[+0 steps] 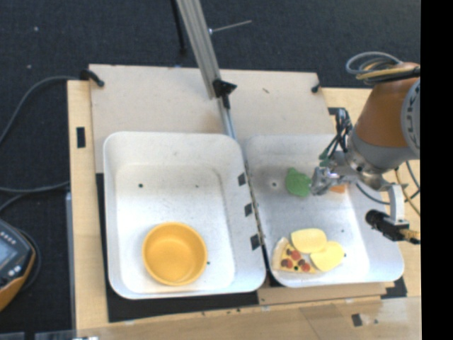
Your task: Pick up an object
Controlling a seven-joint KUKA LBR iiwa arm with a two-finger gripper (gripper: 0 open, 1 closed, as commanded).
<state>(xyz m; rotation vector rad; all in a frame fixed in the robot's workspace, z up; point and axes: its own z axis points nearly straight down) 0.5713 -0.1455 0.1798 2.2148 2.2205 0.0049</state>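
1. Yellow bowl (174, 253) sits at six o'clock in the left bin (120, 154).
2. Green object (298, 183) lies in the right bin (375, 268), just beside the gripper (322, 183) at its nine o'clock.
3. Centre over the green object before closing.
4. Arm reaches in from three o'clock, wrist low; whether the gripper is open, I cannot tell.

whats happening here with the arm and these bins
A KUKA arm reaches into the right bin, its gripper low beside a green object. A pizza slice toy and yellow pieces lie near that bin's front edge. The left bin holds a yellow bowl.
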